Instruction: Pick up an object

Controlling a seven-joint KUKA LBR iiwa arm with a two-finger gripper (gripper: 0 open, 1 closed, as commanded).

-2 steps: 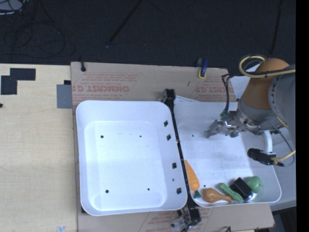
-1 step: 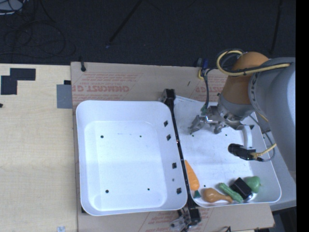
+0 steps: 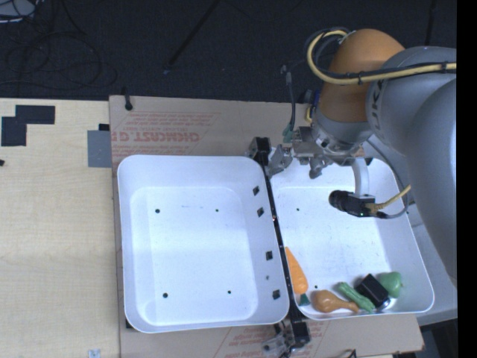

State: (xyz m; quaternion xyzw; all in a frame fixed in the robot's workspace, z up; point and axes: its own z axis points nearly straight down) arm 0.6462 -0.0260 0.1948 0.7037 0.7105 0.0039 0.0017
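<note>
Observe that the grey arm (image 3: pixel 417 110) reaches over the far end of the right bin (image 3: pixel 339 245) and carries the gripper (image 3: pixel 317 162) just above that bin's far rim; you cannot tell whether the gripper is spread or closed, and no object is seen in it. The candidate objects lie in the right bin's near corner, well apart from the gripper: an orange carrot (image 3: pixel 297 271) against the inner wall, a tan gourd-shaped toy (image 3: pixel 332 300), a black block (image 3: pixel 373 289). Treat the pick as not begun: approach, descent, grasp and lift all appear to remain.
</note>
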